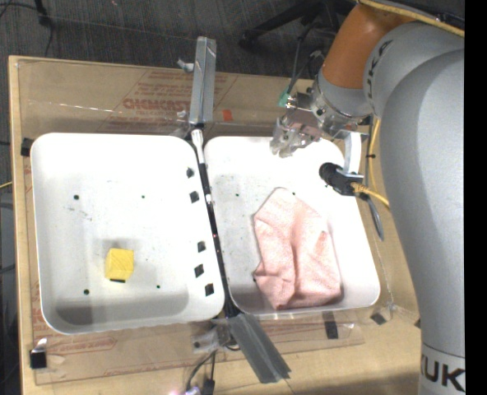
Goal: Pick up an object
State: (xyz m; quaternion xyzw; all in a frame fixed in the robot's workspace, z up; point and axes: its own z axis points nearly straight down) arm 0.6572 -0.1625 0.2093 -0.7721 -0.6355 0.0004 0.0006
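A crumpled pink cloth [297, 249] lies in the right bin [243, 171], toward its near right side. A small yellow block [119, 264] rests in the left bin [104, 151], near its front. My gripper [291, 142] hangs over the far edge of the right bin, above and beyond the cloth, with nothing seen between its fingers. Whether the fingers are parted is not clear from this angle.
A metal divider bar [202, 81] runs between the two bins, with black clips along the seam. The big grey arm [424, 179] covers the bench's right side. A black cable end [336, 175] hangs beside the right bin's far right corner.
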